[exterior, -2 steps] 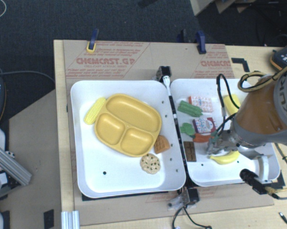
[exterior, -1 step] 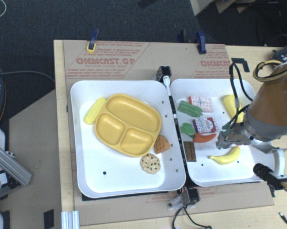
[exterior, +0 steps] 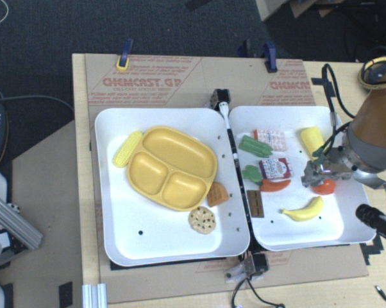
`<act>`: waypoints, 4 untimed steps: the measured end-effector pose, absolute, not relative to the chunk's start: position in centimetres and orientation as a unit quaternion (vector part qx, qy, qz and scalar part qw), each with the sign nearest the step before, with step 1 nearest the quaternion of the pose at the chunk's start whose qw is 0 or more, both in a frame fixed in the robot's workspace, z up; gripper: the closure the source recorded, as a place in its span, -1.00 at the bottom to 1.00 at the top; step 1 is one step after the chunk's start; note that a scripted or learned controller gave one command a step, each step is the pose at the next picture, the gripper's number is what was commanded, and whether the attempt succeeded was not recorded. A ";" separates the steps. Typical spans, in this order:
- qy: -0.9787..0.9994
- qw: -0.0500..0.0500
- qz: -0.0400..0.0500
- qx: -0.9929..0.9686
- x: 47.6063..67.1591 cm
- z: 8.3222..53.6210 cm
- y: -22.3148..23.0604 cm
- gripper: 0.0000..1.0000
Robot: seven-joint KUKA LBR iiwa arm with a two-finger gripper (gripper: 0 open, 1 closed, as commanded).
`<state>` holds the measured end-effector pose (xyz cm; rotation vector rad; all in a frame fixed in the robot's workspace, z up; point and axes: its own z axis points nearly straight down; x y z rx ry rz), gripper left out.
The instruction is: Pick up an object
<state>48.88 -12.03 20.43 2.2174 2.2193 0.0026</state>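
Note:
My gripper (exterior: pixel 318 173) hangs low over the right side of the right bin (exterior: pixel 289 236), on the grey arm with its orange band (exterior: pixel 376 124). Directly under it lies a small red-orange round object (exterior: pixel 325 187), partly covered by the gripper. Whether the object is touched or gripped I cannot tell. A yellow banana (exterior: pixel 302 211) lies just in front of the gripper. A yellow block (exterior: pixel 311 140) sits just behind it.
The right bin also holds a green pod (exterior: pixel 255 146), a green piece (exterior: pixel 251 172), two red-white packets (exterior: pixel 274 168), a red chili (exterior: pixel 275 185) and a brown bar (exterior: pixel 254 203). The left bin (exterior: pixel 116 236) carries a yellow divided plate (exterior: pixel 170 169), corn (exterior: pixel 127 148), a cookie (exterior: pixel 202 220) and a brown piece (exterior: pixel 217 194).

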 end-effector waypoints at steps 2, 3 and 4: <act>0.709 0.001 0.001 0.705 50.5 22.8 -5.8 1.00; 0.710 0.001 0.001 0.705 51.9 23.4 0.2 1.00; 0.709 0.001 0.001 0.705 53.7 21.9 5.7 1.00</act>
